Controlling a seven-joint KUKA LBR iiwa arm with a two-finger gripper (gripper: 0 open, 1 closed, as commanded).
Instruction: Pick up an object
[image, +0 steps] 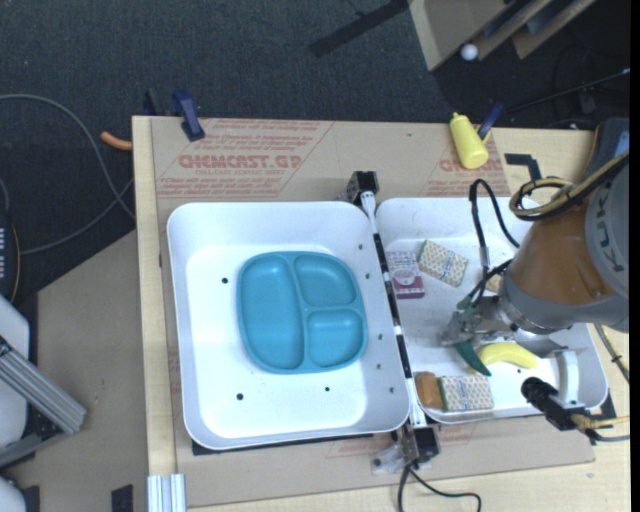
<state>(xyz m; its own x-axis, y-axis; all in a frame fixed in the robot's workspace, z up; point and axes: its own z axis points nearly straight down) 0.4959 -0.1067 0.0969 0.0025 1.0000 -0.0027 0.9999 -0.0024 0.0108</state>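
My gripper (468, 325) is low in the right bin (400, 215), near its middle. Just below and to its right lie a yellow banana (510, 355) and a green piece (473, 359); whether the gripper touches either is unclear. A patterned cracker packet (442, 262) lies toward the bin's back. Beside it, by the left wall, sits a white and maroon packet (405, 275). At the front of the bin are a brown item (428, 390) and a speckled packet (467, 393).
The left bin (190, 290) holds a blue divided plate (300, 310). A yellow bottle-like object (467, 141) and a blue clamp (187, 113) sit on the bench behind the bins. The arm's body covers the right bin's right side.
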